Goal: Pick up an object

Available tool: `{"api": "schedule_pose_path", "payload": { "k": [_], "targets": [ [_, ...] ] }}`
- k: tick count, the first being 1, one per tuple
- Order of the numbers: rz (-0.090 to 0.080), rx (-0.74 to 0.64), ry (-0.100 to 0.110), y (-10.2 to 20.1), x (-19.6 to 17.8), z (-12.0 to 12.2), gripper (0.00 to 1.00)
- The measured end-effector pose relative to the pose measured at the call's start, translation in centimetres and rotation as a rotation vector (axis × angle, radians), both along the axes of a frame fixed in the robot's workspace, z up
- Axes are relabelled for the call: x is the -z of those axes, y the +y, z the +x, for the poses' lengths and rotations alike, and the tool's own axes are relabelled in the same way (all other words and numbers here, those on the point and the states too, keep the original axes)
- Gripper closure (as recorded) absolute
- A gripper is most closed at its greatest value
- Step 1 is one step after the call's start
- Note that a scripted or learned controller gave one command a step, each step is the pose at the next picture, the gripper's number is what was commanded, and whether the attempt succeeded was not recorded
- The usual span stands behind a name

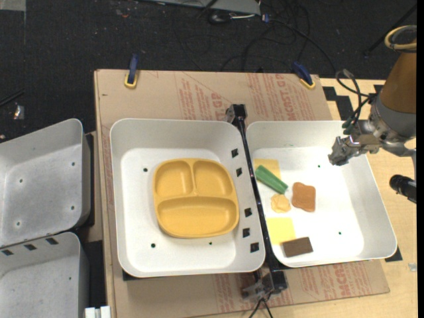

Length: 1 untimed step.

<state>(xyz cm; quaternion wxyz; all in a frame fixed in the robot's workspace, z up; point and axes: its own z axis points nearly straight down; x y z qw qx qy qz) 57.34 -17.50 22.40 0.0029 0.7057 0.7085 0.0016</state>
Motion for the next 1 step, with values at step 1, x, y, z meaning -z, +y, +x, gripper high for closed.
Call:
{"api": "schedule_pose_path", "payload": {
  "k": [1],
  "targets": [
    [0.000, 0.001, 0.000, -0.01, -4.24, 0.13, 1.00]
  ]
}}
